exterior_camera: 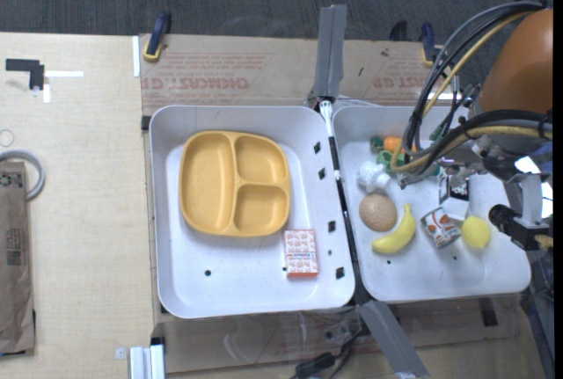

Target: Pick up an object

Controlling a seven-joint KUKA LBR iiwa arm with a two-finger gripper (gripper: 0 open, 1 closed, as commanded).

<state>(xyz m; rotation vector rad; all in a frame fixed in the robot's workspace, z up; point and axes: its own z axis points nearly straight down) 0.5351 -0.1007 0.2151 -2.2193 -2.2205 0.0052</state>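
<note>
Over the right bin, the arm bends down from the right, cables looping beside it. Its claw hangs above a small carton, between the banana and the lemon. I cannot tell its grip.

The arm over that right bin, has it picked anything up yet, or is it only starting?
Nothing looks picked up yet. The banana, egg, lemon and small can all lie on the floor of the right bin. In hand: the arm hangs over that bin's far right side, near the can. Left: closing on one item and lifting it.
</note>
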